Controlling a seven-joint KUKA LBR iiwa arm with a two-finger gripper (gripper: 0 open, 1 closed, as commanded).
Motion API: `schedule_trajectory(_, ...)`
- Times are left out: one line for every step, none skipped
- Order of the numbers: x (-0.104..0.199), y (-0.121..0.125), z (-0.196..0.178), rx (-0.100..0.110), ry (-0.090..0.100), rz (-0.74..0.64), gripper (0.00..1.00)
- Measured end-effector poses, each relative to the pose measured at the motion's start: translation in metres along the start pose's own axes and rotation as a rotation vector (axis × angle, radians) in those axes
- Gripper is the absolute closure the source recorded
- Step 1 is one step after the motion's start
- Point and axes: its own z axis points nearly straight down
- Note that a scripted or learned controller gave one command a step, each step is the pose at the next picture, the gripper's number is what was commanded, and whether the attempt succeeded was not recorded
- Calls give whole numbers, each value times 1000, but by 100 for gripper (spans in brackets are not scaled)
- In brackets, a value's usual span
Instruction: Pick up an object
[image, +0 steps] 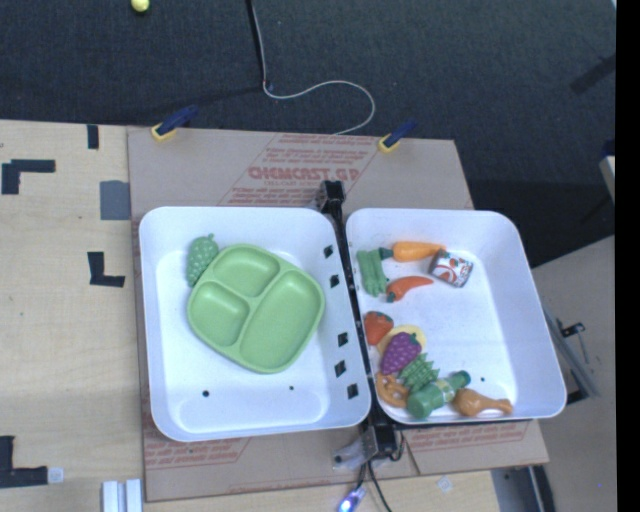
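Crowding the right bin's (520, 300) near-left corner, toy foods overlap until the purple grapes (398, 351) and a green piece (430, 397) blur together, a small can (451, 268) lying apart, while the left bin (170, 330) holds a green divided plate (256, 308) on cardboard (300, 170).

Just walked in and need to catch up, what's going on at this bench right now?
Nothing is being handled at this moment. Two white bins sit side by side. The left bin holds a green divided plate with a green grape bunch touching its upper left edge. The right bin holds a scatter of toy food, including a carrot, a small can and purple grapes.
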Motion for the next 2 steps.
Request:
schedule_trajectory(1, 0, 30, 0, 0, -1, 100)
schedule_trajectory(1, 1, 46, -2, 0, -2, 100)
